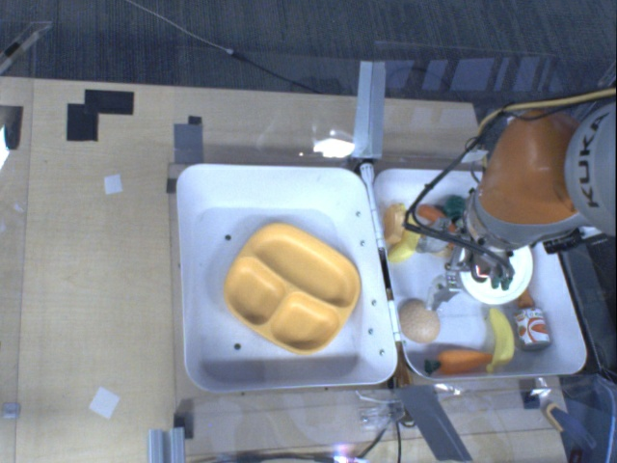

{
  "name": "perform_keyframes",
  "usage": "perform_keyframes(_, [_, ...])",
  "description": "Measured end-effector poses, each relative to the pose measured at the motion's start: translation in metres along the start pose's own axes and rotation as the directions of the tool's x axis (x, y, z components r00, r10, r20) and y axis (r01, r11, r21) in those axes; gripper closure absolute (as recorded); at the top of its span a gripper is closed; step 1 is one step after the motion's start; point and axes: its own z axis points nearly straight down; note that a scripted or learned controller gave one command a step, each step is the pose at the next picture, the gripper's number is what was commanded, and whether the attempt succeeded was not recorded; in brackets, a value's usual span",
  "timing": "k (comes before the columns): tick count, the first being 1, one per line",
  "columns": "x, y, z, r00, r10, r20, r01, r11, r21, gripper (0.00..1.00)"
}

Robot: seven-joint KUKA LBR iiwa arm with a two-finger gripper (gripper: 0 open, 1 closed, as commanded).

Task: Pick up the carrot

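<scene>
The carrot (464, 361) is orange with a green end. It lies flat along the front wall of the right bin (571, 355), between a tan egg-shaped item (418, 321) and a banana (499, 337). My gripper (446, 287) hangs over the middle of the right bin, under the orange-banded wrist (525, 177). It sits above and a little left of the carrot, apart from it, and nothing shows in its grasp.
A white round dish (501, 280) lies under the wrist. A small red-and-white can (533, 329) stands at the right. Yellow and orange toy foods (397, 231) crowd the bin's back left. The left bin (202, 258) holds a yellow divided plate (289, 285).
</scene>
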Motion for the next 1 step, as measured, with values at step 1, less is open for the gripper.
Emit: perform_keyframes(1, [-0.0154, -0.0346, -0.1185, 0.965, 0.263, 0.012, -0.263, 0.965, 0.000, 0.00])
